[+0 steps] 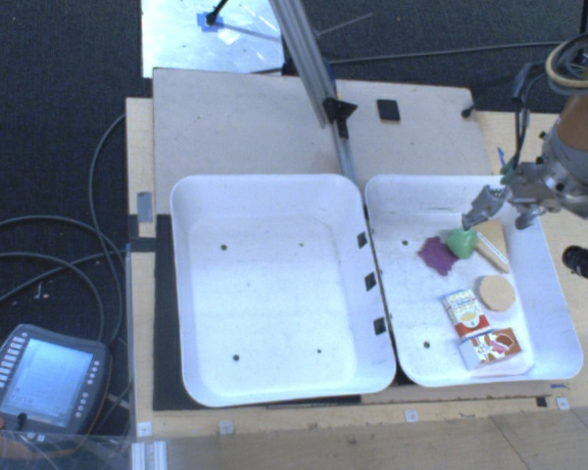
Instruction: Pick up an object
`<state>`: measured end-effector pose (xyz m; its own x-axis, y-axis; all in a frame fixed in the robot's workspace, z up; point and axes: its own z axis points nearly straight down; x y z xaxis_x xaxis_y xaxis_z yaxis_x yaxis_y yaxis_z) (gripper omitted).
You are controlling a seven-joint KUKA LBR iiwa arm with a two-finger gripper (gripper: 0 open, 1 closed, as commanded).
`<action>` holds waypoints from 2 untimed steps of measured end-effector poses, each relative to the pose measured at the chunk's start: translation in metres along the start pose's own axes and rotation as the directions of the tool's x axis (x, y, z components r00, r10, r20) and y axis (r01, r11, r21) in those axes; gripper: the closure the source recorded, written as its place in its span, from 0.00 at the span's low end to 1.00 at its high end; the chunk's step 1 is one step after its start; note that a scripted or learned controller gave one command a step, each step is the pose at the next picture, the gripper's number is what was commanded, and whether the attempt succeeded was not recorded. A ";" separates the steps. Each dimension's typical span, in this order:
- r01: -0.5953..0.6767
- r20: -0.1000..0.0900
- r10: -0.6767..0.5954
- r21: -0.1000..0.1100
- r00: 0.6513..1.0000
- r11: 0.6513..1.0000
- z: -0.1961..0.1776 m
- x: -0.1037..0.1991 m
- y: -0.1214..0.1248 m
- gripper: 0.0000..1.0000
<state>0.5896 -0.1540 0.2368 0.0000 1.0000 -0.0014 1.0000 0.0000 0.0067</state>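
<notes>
The right bin (412, 199) holds several small objects. A green round piece (461, 242) lies beside a purple piece (436, 255), with a tan stick (492, 249) just to their right. Nearer the front lie a tan disc (495, 293), an orange-and-white packet (465, 311) and a red-and-white packet (492, 348). My gripper (502, 212) hangs over the back right part of this bin, just above and behind the green piece. Its fingers (481, 208) stand spread, open, with nothing between them.
The left bin (265, 182) sits beside the right one, separated by a ridge with black clips (370, 281). A metal pole (309, 52) slants over the back board. A teach pendant (39, 380) and cables lie on the floor at left.
</notes>
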 end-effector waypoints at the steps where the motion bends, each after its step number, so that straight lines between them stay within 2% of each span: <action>1: 0.002 -0.001 -0.002 0.006 1.000 1.000 -0.007 -0.008 0.083 0.00; 2: 0.001 -0.003 -0.001 0.014 1.000 1.000 0.138 0.024 0.097 0.00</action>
<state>0.6875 -0.1307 0.0994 -0.0014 1.0000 0.0013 1.0000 0.0015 -0.0070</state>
